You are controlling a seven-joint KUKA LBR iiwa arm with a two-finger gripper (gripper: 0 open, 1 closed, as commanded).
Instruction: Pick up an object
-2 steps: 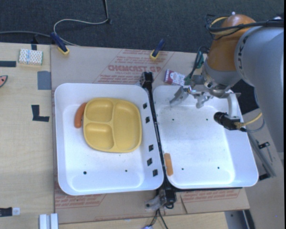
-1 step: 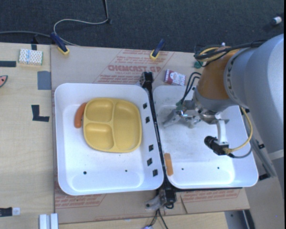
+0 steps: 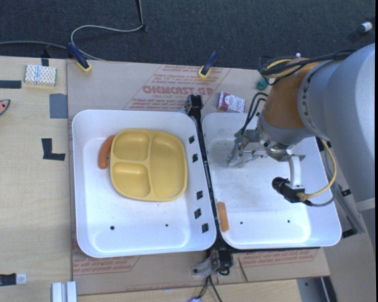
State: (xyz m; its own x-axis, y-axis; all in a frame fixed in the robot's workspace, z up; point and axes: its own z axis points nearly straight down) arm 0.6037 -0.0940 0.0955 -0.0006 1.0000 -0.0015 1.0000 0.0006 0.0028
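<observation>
A yellow divided plate (image 3: 148, 165) lies in the left bin (image 3: 91, 225). An orange sausage-shaped piece (image 3: 104, 152) pokes out from under the plate's left edge. Another small orange piece (image 3: 222, 216) rests at the left wall of the right bin (image 3: 315, 234), near the front. My gripper (image 3: 239, 157) hangs low over the upper middle of the right bin, well behind that orange piece. Its fingers stand slightly apart and I see nothing between them.
A black divider with clips (image 3: 200, 168) runs between the two bins. A small red and white packet (image 3: 230, 102) lies on the cardboard behind the right bin. Yellow clamps (image 3: 208, 66) hold the cardboard's back edge. Cables (image 3: 302, 194) hang from my wrist over the right bin.
</observation>
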